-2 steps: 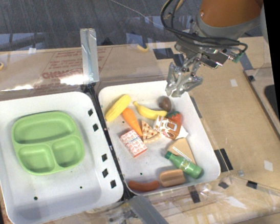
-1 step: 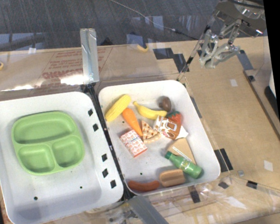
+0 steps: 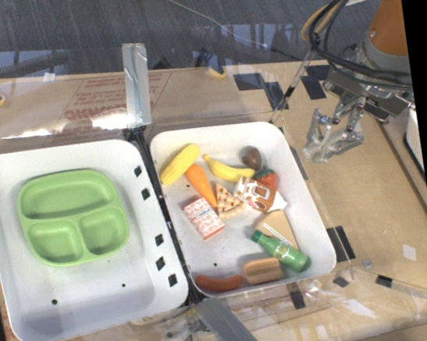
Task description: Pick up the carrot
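The carrot point(image 3: 201, 186) is orange and tapered. It lies in the upper middle of the right bin point(image 3: 302, 185), between a corn cob point(image 3: 178, 163) and a banana point(image 3: 228, 170). My gripper point(image 3: 334, 138) hangs over the bench to the right of that bin, beyond its upper right corner and well apart from the carrot. Its clear fingers point(image 3: 317, 137) point down and left, spread, with nothing between them.
The right bin also holds a pink carton point(image 3: 204, 217), a pizza slice point(image 3: 228, 201), a strawberry point(image 3: 266, 180), a green bottle point(image 3: 281, 250), a cheese wedge point(image 3: 279, 227) and a hot dog point(image 3: 236, 277). A green divided plate point(image 3: 73, 216) sits in the left bin point(image 3: 10, 297). Cables point(image 3: 333, 15) run at the upper right.
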Tool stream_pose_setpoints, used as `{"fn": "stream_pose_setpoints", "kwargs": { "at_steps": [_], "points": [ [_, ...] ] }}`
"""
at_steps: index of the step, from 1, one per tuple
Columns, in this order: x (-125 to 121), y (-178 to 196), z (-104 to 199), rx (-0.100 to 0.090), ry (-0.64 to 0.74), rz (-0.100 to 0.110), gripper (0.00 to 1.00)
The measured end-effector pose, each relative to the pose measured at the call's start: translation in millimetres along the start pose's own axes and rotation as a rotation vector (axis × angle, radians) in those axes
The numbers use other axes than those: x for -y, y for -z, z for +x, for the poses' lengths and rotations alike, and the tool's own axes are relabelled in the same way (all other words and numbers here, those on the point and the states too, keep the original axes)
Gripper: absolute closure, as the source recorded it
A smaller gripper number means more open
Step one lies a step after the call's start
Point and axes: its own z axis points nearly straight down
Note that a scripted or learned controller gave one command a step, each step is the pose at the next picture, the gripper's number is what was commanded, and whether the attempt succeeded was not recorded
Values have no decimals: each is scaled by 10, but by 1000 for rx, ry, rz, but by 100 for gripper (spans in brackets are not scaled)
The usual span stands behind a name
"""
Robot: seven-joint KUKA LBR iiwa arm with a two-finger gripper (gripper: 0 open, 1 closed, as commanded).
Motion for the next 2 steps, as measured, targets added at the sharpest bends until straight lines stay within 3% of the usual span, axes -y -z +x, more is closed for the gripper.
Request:
{"fn": "stream_pose_setpoints", "kwargs": {
  "at_steps": [1,2],
  "points": [
    [330,861,-285,2,175,7,100],
    [-189,-179,169,0,324,-1,100]
  ]
}}
